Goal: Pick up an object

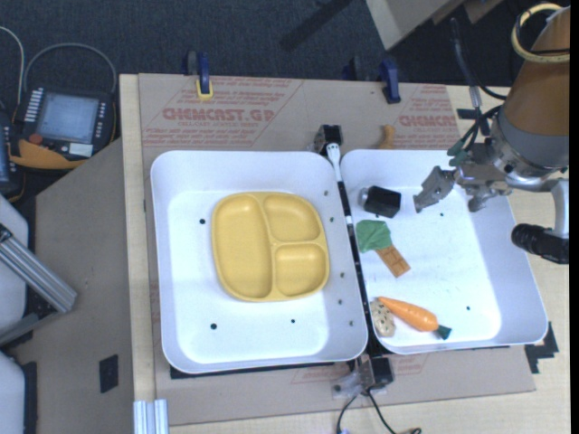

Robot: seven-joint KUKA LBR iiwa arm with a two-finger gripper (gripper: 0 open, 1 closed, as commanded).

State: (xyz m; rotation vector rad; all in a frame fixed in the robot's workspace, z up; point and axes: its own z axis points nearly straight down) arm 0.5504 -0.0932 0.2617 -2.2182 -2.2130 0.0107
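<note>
Cardboard covers the worktop (271,107), which bears two white bins. Over the right bin (493,269), near its far edge, the gripper (455,188) hangs with jaws spread wide and nothing between them. Nearest, just to its left, lies a black block (382,201); further on, a green piece (373,235), a brown wafer (394,259) and a carrot (412,314) by the near wall. A yellow tray (270,245) sits in the left bin (181,269). Judged stage: approach, no grasp made. Next move calls for centring above one item, then descending.
</note>
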